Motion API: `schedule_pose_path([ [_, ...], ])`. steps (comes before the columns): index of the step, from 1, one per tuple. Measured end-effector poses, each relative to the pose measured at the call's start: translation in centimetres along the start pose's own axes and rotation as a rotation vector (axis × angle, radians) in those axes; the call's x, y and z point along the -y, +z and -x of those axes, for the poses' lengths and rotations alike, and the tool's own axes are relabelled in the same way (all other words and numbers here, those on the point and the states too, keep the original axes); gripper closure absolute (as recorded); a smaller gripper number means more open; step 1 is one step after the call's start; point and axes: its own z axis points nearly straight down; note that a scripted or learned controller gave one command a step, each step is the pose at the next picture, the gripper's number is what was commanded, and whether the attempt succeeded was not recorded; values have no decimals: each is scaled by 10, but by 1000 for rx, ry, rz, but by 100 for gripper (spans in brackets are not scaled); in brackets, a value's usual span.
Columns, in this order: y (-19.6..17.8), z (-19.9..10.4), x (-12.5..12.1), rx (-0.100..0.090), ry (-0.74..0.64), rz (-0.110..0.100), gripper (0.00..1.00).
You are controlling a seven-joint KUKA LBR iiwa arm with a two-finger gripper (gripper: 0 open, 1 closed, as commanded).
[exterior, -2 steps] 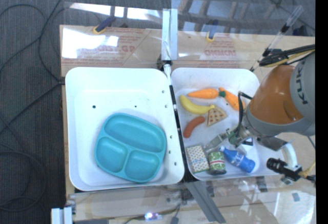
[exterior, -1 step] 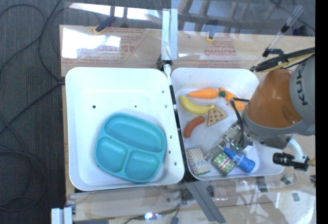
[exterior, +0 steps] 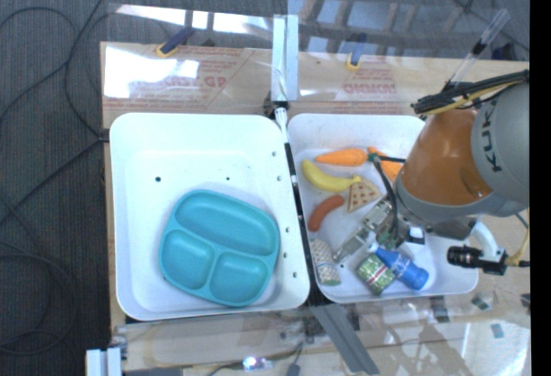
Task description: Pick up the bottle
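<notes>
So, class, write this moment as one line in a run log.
arm: over right white bin | claw: low among toys, beside blue plastic bottle | bottle: lying in bin, not held | left bin: teal divided plate

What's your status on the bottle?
Tool low in right bin, just above bottle. Bottle lying flat near front wall, not gripped. Can touching its left side; sausage and pizza slice close behind.
</notes>
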Motion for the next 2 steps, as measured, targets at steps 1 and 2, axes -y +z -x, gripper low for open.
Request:
schedule_pose_path([
  [1,-45,-6,20,-16,-168,-7,0],
  [2,1,6,28,-10,-451,1,0],
])
